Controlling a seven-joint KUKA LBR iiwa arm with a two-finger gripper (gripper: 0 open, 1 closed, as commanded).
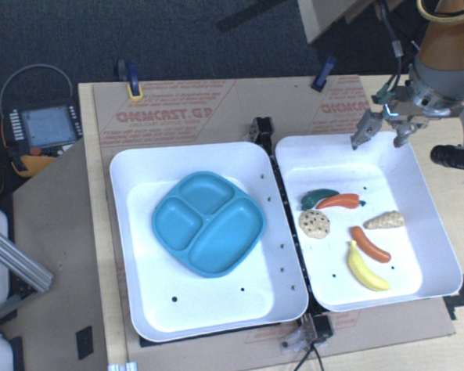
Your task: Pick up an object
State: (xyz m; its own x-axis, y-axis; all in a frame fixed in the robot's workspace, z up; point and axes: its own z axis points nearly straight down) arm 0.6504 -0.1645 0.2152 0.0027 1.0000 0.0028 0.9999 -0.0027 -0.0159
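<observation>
Hand (383,135) sits over the far rim of the right bin (429,208), fingers (361,137) spread apart with nothing between them. We note the grey wrist and orange band rising from it toward the upper right corner of the view.

Nearest to the hand, below it on the bin floor, we see a red chili pepper (337,201) lying across a dark green piece (317,197), the two touching. Just beyond these and a little left lies a round speckled cookie (314,223). Straight below the hand, further out, a pale tan pastry-like piece (385,221) lies apart from the rest. Beyond that a red sausage (370,244) lies at a slant, and the yellow banana (366,268) is farthest from the hand in this bin, just beside the sausage's lower end. None of these touches the hand.

Well to the hand's left, the left bin (140,225) holds a blue divided plate (209,222) near its middle. Both bins rest on a cardboard-covered bench (211,104).
</observation>
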